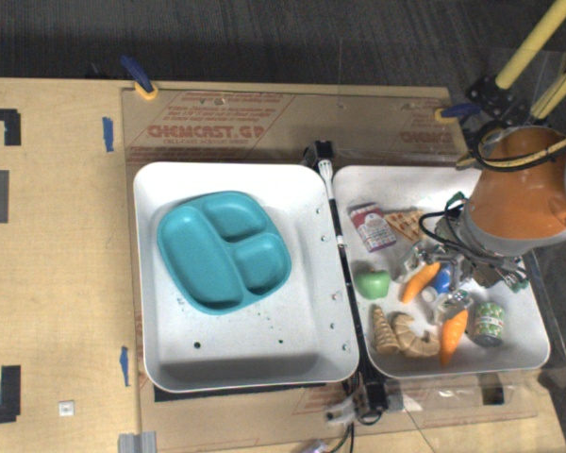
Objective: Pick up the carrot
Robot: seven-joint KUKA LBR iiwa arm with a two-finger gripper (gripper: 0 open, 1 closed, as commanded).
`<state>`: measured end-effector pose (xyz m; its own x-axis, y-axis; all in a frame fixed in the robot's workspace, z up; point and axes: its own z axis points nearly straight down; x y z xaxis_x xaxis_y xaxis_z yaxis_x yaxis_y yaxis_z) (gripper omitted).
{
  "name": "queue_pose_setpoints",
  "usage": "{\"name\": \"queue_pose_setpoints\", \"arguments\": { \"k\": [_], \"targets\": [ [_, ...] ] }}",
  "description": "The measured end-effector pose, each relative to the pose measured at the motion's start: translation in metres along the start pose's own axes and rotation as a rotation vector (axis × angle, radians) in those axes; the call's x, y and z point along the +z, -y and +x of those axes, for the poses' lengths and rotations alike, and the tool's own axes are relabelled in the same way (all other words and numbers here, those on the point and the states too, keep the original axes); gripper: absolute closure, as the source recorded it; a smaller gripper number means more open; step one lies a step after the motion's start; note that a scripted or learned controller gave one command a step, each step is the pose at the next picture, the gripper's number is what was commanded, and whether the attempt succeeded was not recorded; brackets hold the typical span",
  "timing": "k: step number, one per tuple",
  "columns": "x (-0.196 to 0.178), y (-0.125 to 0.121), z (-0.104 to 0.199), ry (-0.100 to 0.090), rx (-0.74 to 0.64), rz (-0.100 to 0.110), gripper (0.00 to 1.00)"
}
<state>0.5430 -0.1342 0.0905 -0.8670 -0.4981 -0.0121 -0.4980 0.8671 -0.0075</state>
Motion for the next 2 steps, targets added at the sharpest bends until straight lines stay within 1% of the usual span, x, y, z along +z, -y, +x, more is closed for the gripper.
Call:
{"name": "queue_pose_setpoints", "arguments": {
  "k": [1,2],
  "targets": [
    [-0.013,0.001,-0.005,0.012,-0.002,0.007,1.0],
    [-0.002,-0.011,0.043,0.01,-0.296,0.006,1.0]
  ]
}}
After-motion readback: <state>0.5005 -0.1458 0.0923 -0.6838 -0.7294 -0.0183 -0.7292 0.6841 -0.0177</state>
